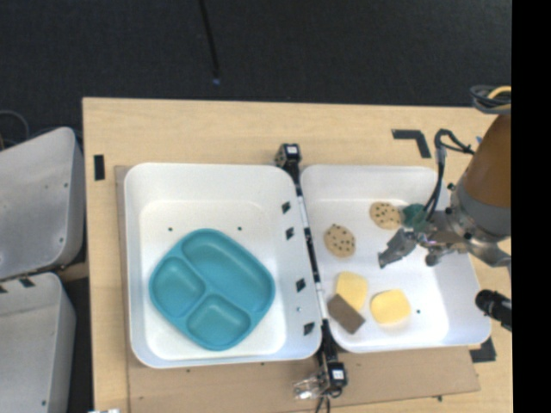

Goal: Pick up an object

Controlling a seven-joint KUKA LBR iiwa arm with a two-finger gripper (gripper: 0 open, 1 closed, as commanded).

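Observation:
The right bin (pixel 448 317) holds a chocolate-chip cookie (pixel 340 240) and a second cookie (pixel 383 214) near its far side. Closer to the front lie a pale yellow wedge (pixel 351 287), a rounder yellow piece (pixel 390 306) and a brown block (pixel 347 315). My gripper (pixel 415 253) hangs over the middle of this bin, right of the first cookie and just in front of the second. It is open, its fingers spread apart with only white bin floor between them. A small green part (pixel 414 214) shows by the wrist, touching the second cookie's edge.
In the left bin (pixel 138 231) lies a teal divided plate (pixel 213 289). A black-clipped divider (pixel 303 248) runs between the bins. The grey-and-orange arm (pixel 486 188) covers the right bin's far right corner. Bare wooden bench (pixel 215 132) surrounds both bins.

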